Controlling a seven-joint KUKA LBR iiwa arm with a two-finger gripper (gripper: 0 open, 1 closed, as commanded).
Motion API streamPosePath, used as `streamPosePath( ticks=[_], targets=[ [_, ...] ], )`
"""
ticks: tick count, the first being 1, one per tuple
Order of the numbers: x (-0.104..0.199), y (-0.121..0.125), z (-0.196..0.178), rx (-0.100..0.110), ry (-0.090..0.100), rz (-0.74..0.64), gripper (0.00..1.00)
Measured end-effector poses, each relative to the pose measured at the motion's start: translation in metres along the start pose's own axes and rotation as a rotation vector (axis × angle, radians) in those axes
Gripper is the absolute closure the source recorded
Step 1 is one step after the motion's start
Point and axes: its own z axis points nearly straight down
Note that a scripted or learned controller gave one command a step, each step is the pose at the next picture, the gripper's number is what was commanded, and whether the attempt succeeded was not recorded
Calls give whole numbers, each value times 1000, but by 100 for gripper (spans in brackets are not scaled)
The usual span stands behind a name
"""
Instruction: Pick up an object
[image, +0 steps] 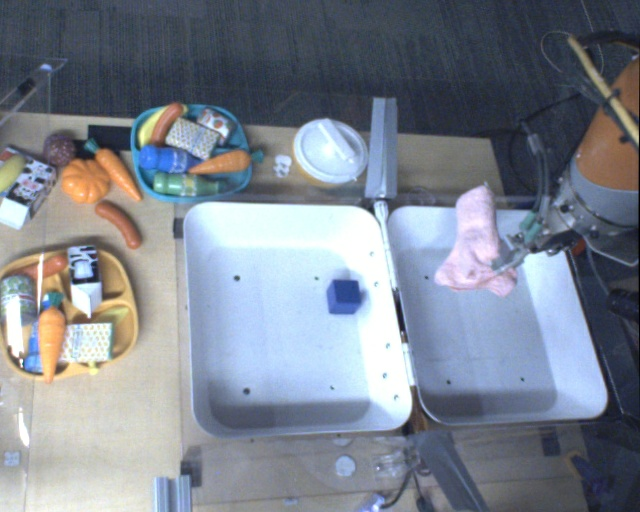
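1. The grey arm with an orange band (610, 150) is cut off by the right edge, so most of its body lies outside the view.
2. The two-finger gripper (515, 250) meets the crumpled pink cloth (475, 245); the fingertips are too small and blurred to tell how they stand.
3. The yellow oval tray of toy food (120, 335) at the left is crowded; its cartons' printing is too small to read.
4. The black-and-white printed carton (20, 185) runs off the left edge.
5. Small clear fittings (385, 470) below the bins are too blurred to tell apart.
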Motion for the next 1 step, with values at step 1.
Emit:
streamPosePath(
  ticks=[1],
  targets=[
    [8,26,63,5,2,256,100]
  ],
)
